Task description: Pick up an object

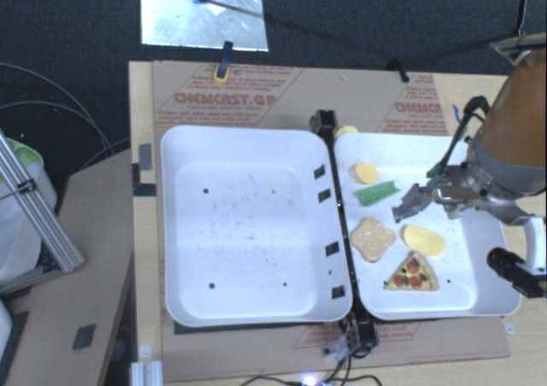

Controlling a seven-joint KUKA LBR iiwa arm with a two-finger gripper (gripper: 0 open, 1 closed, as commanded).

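Several toy foods lie in the right bin (487,295): a round yellow-orange piece (366,172), a green stick (376,193), a toast slice (373,239), a yellow oval piece (424,240) and a pizza slice (412,274). My gripper (412,203) hangs over this bin, just above the yellow oval piece and to the right of the green stick. It points left and down. I see nothing held in it.
The left bin (175,149) lies beside the right one, with black clips (329,196) along the shared rim. A small yellow piece (346,131) rests at the right bin's back rim. A metal sheet (203,0) lies behind the bench, and an aluminium frame (34,205) stands left.
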